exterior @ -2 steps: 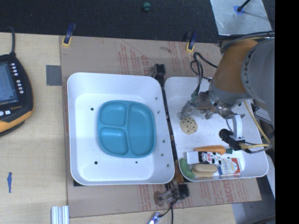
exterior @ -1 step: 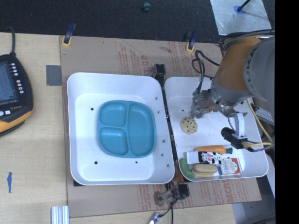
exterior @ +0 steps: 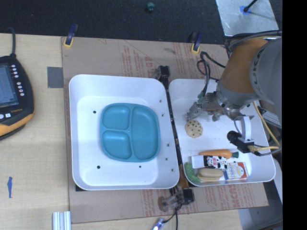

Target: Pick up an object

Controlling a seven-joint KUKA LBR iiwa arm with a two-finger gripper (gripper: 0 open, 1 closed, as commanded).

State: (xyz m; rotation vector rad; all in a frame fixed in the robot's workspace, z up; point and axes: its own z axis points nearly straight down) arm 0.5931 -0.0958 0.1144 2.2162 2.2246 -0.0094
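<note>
Right bin [exterior: 178, 92]: gripper [exterior: 195, 111] low at centre, just above cookie [exterior: 194, 128]; grip state cannot be told, nothing visibly held. Carrot [exterior: 217, 153], toothpaste box [exterior: 221, 166] and bun [exterior: 210, 174] lower right. Left bin [exterior: 81, 87]: blue divided plate [exterior: 130, 132]. Pick apparently not yet made

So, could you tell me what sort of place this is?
Probably a robotics lab test bench: a robot arm reaches over two white bins, on clamped cardboard, with a teach pendant beside them.
</note>
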